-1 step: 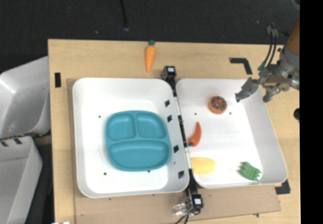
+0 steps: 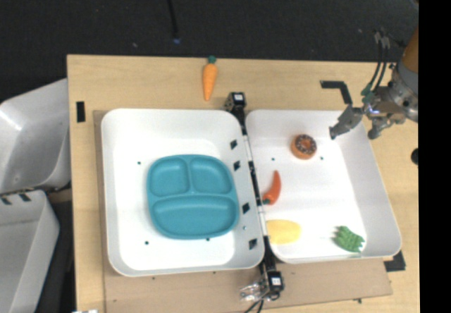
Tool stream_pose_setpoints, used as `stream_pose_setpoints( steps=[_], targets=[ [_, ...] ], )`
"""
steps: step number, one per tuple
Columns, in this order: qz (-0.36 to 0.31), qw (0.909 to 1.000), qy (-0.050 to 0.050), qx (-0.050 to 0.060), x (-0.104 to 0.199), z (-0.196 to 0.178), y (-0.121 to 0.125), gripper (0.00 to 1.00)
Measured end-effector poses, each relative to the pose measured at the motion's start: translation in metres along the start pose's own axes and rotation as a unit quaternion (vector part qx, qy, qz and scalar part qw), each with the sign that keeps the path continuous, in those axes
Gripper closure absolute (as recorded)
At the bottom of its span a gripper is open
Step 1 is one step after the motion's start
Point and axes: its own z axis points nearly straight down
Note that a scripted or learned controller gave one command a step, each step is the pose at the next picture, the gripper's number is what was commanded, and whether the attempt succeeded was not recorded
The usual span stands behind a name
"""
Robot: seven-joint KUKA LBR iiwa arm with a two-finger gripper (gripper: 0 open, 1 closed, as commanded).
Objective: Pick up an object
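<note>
We see the left bin [image 2: 116, 185] w/ a blue divided plate [image 2: 192, 196]. Right bin [image 2: 366, 163]: round brown-red item [image 2: 304, 146], red pepper [image 2: 273, 187], yellow piece [image 2: 283, 231], green piece [image 2: 349, 239]. Carrot [image 2: 209, 79] on counter [image 2: 141, 82] behind. Gripper [image 2: 359, 125] at right bin's far corner, fingers spread wide, nothing between.

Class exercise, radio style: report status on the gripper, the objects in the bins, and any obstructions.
Gripper open, above right bin's top edge, holding nothing. Donut nearest; red pepper, yellow piece, green piece beyond. Nothing blocking.
</note>
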Motion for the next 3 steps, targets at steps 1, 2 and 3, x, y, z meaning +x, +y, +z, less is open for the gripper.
stream_pose_setpoints(
  steps=[1,2,3],
  targets=[
    [0.000,1.0000,0.000,0.002,0.005,0.053,-0.009,0.00],
    [0.001,1.0000,0.000,0.002,0.001,0.098,-0.015,0.00],
    [0.001,1.0000,0.000,0.003,0.004,0.160,-0.016,0.00]
  ],
)
